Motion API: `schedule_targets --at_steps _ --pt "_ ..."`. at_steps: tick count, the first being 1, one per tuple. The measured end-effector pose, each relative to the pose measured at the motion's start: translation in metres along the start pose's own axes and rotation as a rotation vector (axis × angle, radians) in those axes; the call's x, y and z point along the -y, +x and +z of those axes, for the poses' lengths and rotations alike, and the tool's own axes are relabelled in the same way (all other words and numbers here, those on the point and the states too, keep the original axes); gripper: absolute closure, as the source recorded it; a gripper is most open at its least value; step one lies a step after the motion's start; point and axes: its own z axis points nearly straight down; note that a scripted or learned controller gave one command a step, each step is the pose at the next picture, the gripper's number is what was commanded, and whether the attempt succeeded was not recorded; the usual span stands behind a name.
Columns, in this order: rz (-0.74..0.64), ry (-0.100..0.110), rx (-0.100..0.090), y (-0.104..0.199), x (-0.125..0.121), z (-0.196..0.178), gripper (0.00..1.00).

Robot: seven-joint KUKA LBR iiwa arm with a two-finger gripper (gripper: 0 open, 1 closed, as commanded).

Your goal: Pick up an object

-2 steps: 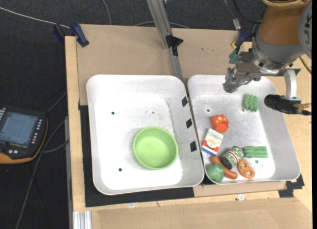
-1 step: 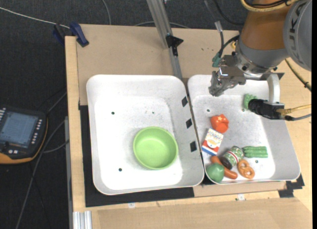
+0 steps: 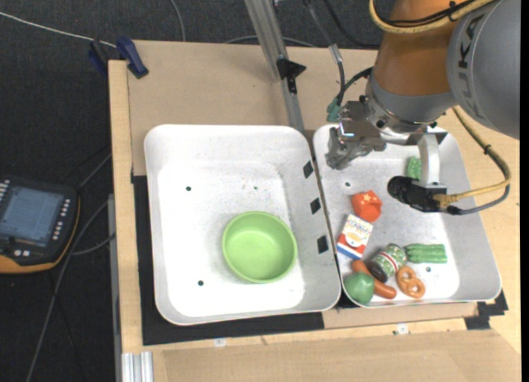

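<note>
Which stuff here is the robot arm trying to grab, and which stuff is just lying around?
For the job:
- tool
- red toy pepper
- small white, red and blue carton
- brown toy pretzel
- round green toy fruit
- right white bin

Just lying about:
- light green plastic bowl in the left white bin
- handheld controller
- blue clamp

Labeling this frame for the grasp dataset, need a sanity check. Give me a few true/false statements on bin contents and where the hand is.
1. The green bowl sits in the left bin. True.
2. The hand is above the left bin. False: it is over the upper left part of the right bin.
3. The red toy lies just above the small carton. True.
4. The pretzel is inside the green bowl. False: it lies in the right bin, near its lower edge.
5. The toys cluster in the lower half of the right bin. True.
</note>
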Motion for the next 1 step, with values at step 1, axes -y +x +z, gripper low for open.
schedule_targets --at_steps 1 --pt "0.0 0.001 0.0 0.0399 0.0113 0.0078 1.0"
